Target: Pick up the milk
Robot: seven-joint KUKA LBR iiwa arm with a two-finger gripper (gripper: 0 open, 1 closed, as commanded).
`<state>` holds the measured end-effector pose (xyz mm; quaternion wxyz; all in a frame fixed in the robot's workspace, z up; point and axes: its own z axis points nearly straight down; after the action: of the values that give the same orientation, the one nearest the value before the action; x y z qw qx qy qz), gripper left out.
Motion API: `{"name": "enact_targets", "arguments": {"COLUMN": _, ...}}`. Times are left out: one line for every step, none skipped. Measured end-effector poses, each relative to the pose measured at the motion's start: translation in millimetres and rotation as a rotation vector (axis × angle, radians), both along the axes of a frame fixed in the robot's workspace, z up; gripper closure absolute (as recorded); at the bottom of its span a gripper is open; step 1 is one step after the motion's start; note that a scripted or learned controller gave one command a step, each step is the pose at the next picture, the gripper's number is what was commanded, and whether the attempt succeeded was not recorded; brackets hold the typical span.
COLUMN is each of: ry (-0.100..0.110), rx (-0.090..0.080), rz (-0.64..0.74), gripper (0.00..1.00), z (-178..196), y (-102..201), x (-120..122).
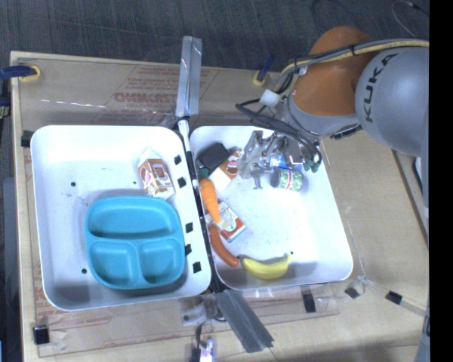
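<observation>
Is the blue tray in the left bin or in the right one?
In the left bin. The blue tray lies flat on its floor, below a small carton.

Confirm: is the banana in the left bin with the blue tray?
No. The banana lies at the near edge of the right bin, while the blue tray sits in the left bin.

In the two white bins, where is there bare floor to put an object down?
Left bin: bare floor left of the blue tray and milk carton. Right bin: bare centre, between gripper and banana. Crowded along its left wall and top.
</observation>
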<state>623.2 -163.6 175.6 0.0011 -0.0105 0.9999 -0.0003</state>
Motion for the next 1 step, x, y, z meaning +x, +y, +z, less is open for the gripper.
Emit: {"name": "enact_targets", "arguments": {"ry": 0.002, "rx": 0.001, "rz": 0.037, "gripper": 1.0, "z": 33.0, "y": 50.6, "x": -51.0}}
